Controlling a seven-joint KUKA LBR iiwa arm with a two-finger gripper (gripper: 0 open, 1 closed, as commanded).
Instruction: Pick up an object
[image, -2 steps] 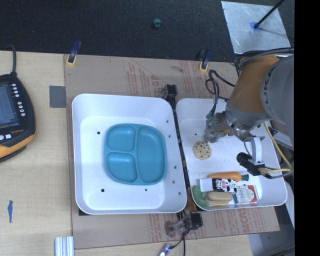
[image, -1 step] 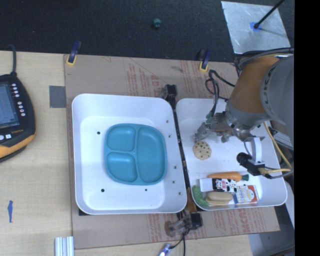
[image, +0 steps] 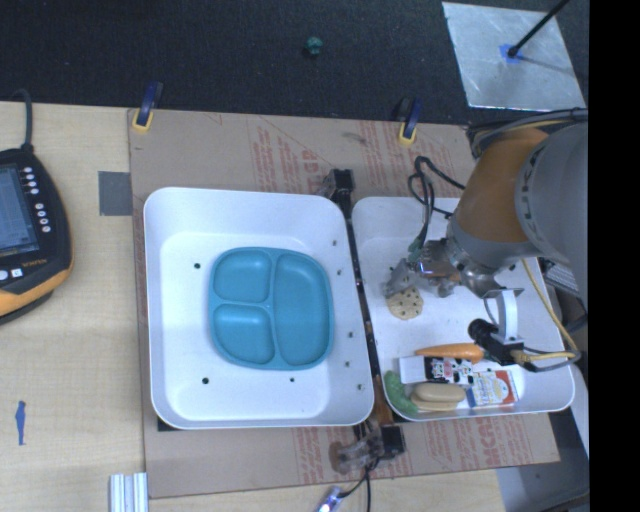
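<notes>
Overhead slanted view of the counter, which carries two shallow white bins side by side. The left white bin holds a blue three-compartment plastic plate lying flat at its centre. In the right white bin, the grey arm with an orange band reaches in from the right edge, and its tool sits low over the middle of the bin, just above a small round tan perforated cracker-like piece; whether the tool is open or closed cannot be told, and nothing can be seen gripped in it. Along the bin's near edge lie an orange carrot-shaped toy, a white printed flat box, a tan oval bun-like piece and a green flat piece at the near left corner. Judged risk: the tan piece is thin and flat, so a closing tool may scrape the bin floor or slide past it, coming up without it.
</notes>
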